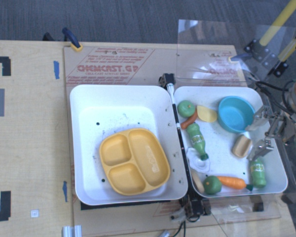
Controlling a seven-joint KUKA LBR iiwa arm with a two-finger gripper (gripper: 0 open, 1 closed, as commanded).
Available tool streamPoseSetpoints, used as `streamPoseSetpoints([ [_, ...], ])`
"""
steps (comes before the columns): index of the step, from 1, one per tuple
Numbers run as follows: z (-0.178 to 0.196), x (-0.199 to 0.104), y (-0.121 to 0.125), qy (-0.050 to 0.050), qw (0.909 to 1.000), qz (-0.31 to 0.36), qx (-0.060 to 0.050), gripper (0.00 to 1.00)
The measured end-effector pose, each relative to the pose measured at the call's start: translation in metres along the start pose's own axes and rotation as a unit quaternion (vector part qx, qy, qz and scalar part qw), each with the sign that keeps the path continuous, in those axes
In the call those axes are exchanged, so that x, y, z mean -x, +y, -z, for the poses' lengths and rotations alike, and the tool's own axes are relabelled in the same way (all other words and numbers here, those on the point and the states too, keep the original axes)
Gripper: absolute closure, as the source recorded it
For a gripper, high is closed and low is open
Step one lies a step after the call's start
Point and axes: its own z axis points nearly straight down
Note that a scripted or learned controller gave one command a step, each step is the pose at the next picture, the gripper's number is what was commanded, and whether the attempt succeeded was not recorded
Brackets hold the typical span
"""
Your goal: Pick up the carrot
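The orange toy carrot [231, 182] lies near the front edge of the right white bin [276, 189], between a round green toy [212, 184] and a small green bottle [258, 175]. The metal gripper [266, 137] sits by that bin's right side, well above the carrot, holding nothing. A yellow plastic plate with three sections [133, 160] rests in the left white bin [89, 107].

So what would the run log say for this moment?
tool: over right bin's right edge | carrot: lying in right bin, near front wall, untouched | yellow tray: left bin
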Motion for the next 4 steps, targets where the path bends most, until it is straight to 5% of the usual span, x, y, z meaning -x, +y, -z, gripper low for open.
streamPoseSetpoints([
  [1, -0.11, -0.011, 0.011, 0.009, 0.9963, 0.086, 0.002, 0.0],
  [2, -0.177, -0.003, -0.004, 0.001, 0.9421, 0.335, 0.002, 0.0],
  [3, -0.165, 0.002, -0.001, -0.008, 0.9423, 0.335, 0.002, 1.0],
  [4, -0.123, 0.01, 0.026, 0.002, 0.9341, 0.357, 0.003, 1.0],
])
